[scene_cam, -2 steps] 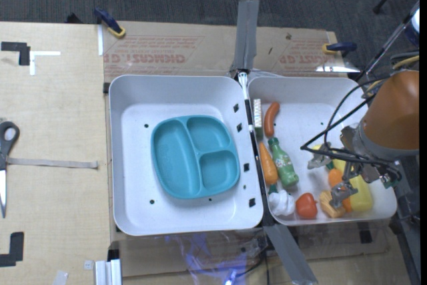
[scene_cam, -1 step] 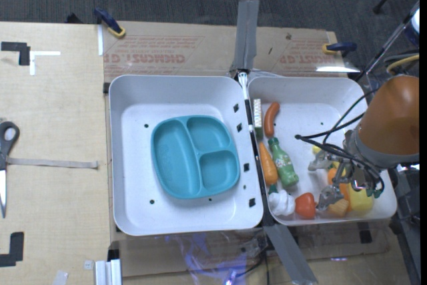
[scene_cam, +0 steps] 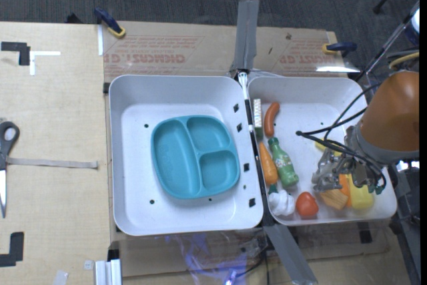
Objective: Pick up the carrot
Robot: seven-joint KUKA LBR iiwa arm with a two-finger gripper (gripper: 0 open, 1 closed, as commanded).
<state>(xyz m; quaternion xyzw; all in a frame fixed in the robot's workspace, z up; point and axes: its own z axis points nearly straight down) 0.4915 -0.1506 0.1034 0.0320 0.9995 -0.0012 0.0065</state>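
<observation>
You've got two white bins side by side: the left bin (scene_cam: 120, 163) holds a teal divided plate (scene_cam: 196, 157), lying flat near the middle with three compartments. The right bin (scene_cam: 313, 87) has all the loose stuff. Your carrot (scene_cam: 267, 166) lies along the right bin's left wall, lengthwise, orange, just beside the green bottle (scene_cam: 283, 162), which sits on its right and looks to be touching it or nearly so. Above both, a red-orange sausage-shaped piece (scene_cam: 269, 118) lies near the left wall, apart from the carrot's upper end. Below the carrot there's a white garlic-like lump (scene_cam: 281, 202) at the bin's front left corner, with a red tomato (scene_cam: 307, 205) just beside it. The gripper (scene_cam: 327, 173) is down in the right half of the right bin, well apart from the carrot, with the bottle between them. It hangs over or against an orange chunk (scene_cam: 333, 198) and a yellow piece (scene_cam: 361, 197) at the front right; contact can't be judged. The gripper's state: cannot tell, cables and metal clutter hide it. The arm's orange band (scene_cam: 397, 113) sits above, coming in from the right. On the bench at left, scissors (scene_cam: 7, 143) lie at the frame edge.
</observation>
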